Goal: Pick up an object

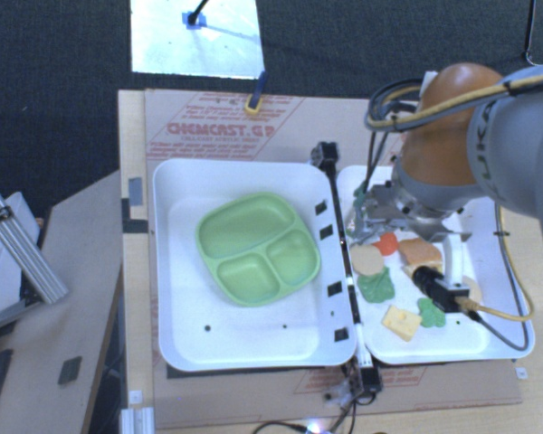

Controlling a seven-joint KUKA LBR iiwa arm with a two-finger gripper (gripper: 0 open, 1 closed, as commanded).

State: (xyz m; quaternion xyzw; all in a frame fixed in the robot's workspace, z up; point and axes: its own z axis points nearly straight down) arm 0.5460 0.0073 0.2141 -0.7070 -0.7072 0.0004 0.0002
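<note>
My gripper (373, 222) hangs low over the back left part of the right bin (502, 333), under the orange wrist band. Just in front of it lie a small red piece (387, 242), a round tan disc (367, 260) and a tan bread-like slice (420, 252). Nearer the front are a green leafy piece (376, 286), a yellow cheese wedge (401, 322) and a small green broccoli-like piece (431, 313). I see nothing between the gripper's tips.
The left bin (176, 333) holds a light green divided plate (257, 247). A ridge with black clips (337, 242) separates the two bins. The arm's bulk covers the right bin's back and right side.
</note>
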